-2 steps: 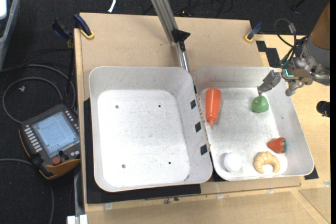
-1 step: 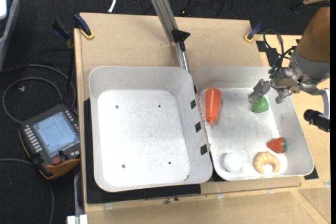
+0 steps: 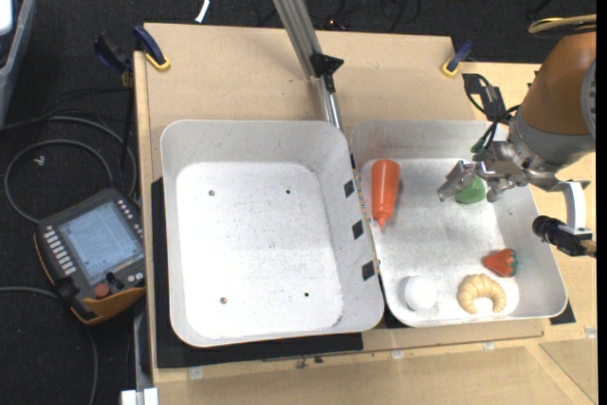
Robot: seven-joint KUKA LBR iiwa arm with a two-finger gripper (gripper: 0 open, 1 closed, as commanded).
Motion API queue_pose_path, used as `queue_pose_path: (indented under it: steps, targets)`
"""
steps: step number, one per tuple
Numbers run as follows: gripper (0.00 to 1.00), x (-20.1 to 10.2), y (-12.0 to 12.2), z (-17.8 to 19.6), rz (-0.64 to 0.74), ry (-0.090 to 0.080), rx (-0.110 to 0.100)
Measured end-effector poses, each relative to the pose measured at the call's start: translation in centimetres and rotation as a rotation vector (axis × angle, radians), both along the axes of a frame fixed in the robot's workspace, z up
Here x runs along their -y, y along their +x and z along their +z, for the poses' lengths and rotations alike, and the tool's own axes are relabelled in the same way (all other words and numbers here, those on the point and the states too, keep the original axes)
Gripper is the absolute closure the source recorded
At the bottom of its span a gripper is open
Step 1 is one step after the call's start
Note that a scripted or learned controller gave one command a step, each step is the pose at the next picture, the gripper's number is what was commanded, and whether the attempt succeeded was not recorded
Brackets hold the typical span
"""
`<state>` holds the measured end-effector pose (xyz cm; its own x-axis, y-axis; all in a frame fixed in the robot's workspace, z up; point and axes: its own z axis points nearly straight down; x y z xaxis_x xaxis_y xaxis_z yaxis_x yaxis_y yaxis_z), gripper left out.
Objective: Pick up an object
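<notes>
Metal fingers point(image 3: 463, 177) spread, set around a small green object point(image 3: 470, 193) in the right bin point(image 3: 541, 299); green showing just below and between the tips, no firm pinch to be made out. Gripper point(image 3: 471, 179) low over the upper middle of that bin, wrist and grey arm point(image 3: 560, 100) with its orange band reaching in from the right.

Left of the green object, well apart: an orange carrot-shaped piece point(image 3: 384, 189), lying lengthwise close to the bin's left wall. Toward the near right corner: a small red strawberry-like piece point(image 3: 501, 262). Along the near edge: a tan croissant shape point(image 3: 482, 293) and, just beside it to the left, a white ball point(image 3: 420, 292).

Left bin point(image 3: 180, 166) touching the right one along its edge, overlapping slightly. Both resting on a pale wooden tabletop point(image 3: 237, 71), with clamps point(image 3: 152, 50) at the far corners. Beyond the tabletop's left edge, on the dark floor: a handheld control pendant point(image 3: 90, 247) with a lit screen, among black cables.
</notes>
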<state>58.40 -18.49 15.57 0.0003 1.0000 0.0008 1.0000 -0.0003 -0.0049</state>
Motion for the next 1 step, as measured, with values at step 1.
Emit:
queue_pose_path:
  steps: [1]
  targets:
    - [0.0,0.89,0.26,-5.48,-0.001,0.0,0.0]
